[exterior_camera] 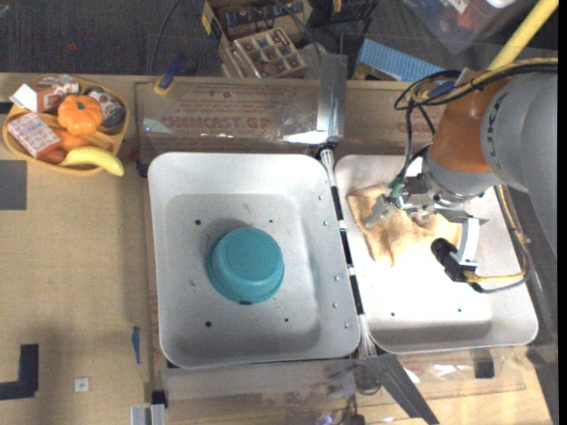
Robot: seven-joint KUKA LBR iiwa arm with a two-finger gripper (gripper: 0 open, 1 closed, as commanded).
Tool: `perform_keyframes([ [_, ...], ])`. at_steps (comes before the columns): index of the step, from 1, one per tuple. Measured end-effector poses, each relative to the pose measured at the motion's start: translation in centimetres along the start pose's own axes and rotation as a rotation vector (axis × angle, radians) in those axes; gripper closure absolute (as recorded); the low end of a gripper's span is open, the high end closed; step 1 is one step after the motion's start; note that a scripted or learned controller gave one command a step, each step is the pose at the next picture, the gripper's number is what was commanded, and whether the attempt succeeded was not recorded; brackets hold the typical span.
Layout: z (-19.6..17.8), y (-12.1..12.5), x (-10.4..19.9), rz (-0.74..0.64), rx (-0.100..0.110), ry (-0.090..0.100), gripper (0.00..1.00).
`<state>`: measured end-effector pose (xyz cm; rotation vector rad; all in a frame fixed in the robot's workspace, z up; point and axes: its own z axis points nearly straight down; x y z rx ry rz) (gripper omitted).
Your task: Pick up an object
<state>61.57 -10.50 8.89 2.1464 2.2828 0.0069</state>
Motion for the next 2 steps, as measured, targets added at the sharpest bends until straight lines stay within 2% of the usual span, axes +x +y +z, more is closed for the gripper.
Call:
perform_keyframes([
  [1, -0.9, 0.2, -0.1, 0.001, -0.002, 0.0, 1.0],
  [2, -9.3, 3.3, 2.0, -0.384, 0.01, 0.005, 1.0],
])
